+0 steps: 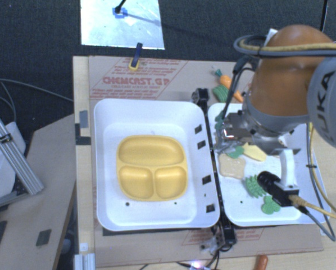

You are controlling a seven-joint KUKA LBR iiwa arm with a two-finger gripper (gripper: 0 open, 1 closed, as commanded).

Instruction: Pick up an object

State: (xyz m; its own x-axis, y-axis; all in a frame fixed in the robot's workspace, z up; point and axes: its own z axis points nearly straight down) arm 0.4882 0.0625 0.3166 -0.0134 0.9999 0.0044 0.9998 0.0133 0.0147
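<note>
Arm (286,89) over tan slice (232,167), yellow piece (255,153), green toys (254,186)

The grey arm (328,94) reached in from the right and bent steeply down. Its orange band (286,61) bulged toward the camera above the wrist (269,122). Below, the gripper (231,141) pointed down, largely hidden under the wrist.

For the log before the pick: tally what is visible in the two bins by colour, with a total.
Yellow: 2, divided plate and small yellow piece
Tan: 1, flat slice
Green: 2, upper green piece and lower green piece
Total: 5 in view; the arm covers part of the right bin.
</note>
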